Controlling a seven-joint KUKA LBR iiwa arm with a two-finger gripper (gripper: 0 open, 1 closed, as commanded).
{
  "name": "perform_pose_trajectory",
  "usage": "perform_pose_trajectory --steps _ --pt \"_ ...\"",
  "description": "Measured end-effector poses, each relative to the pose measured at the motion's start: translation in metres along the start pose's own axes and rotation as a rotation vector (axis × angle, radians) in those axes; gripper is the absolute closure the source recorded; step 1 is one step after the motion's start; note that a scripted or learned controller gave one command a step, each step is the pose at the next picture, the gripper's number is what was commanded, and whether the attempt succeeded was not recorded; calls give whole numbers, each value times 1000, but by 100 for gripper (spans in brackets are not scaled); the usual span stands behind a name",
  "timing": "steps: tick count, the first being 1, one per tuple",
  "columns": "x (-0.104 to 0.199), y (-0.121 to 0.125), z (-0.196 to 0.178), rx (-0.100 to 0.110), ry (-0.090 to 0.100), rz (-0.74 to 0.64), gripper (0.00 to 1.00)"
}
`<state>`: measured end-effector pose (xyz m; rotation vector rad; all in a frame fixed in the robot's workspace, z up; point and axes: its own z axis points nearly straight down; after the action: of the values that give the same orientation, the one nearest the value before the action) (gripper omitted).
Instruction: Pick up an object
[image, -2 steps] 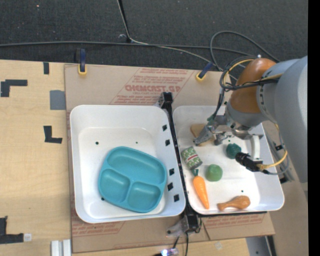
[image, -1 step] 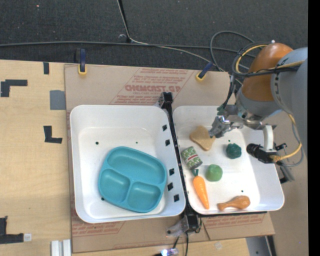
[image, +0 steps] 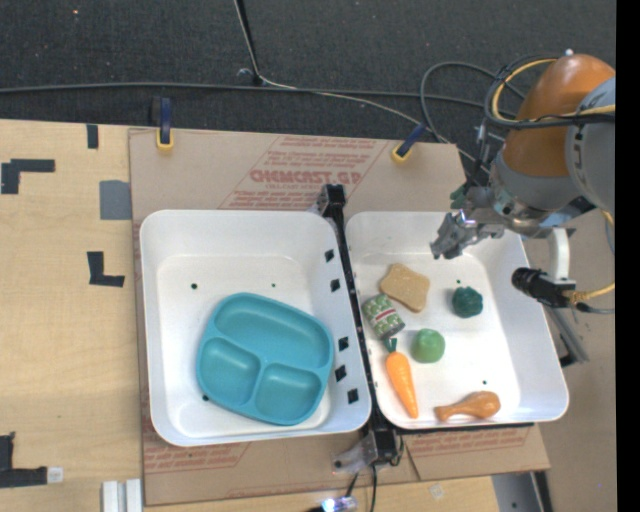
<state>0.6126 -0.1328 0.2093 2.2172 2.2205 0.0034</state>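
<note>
Overhead, tool (image: 452, 240) above right bin (image: 520, 330)

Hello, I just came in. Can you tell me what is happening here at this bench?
A robot arm reaches in from the right, with its claw over the far part of the right bin. It grips nothing yet. That bin holds a slice of bread, a dark green ball, a light green ball, a small can, a carrot and a tan piece. The left bin holds a blue divided plate.
</note>
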Motion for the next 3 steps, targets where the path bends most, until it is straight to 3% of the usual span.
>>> perform_pose_trajectory --steps 3 --pt "156 -48 10 8 2 -4 100"
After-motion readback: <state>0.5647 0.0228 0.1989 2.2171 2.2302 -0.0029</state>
